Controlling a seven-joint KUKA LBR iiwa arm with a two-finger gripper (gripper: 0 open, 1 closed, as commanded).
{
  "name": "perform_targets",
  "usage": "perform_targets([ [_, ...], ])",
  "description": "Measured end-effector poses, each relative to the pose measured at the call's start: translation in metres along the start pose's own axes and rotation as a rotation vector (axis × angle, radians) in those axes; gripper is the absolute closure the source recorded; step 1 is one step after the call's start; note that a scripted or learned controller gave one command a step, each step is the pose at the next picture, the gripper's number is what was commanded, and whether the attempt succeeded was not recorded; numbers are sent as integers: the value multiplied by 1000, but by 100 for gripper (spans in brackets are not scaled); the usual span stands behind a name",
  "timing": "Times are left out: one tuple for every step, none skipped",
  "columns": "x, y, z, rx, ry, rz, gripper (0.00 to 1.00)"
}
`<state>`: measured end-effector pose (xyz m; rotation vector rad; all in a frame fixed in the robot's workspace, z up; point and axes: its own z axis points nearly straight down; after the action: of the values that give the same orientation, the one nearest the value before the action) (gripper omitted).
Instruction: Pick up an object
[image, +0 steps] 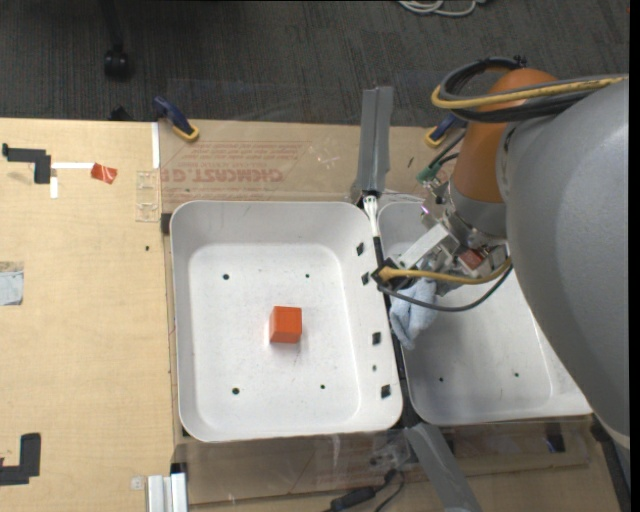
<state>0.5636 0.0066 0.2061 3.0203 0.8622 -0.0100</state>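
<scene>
Apparently mid-attempt: gripper (415, 290) low in right bin (500, 390), over a pale crumpled cloth (412, 318). Finger state: cannot tell. Orange block (286, 324) untouched in left bin (200, 300); lift pending.

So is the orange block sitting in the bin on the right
No, the orange block lies near the middle of the left bin, while the gripper is over the right bin.
</scene>
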Motion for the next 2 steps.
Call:
perform_targets([
  [14, -13, -132, -1, 1, -115, 100],
  [14, -13, -132, -1, 1, -114, 0],
])
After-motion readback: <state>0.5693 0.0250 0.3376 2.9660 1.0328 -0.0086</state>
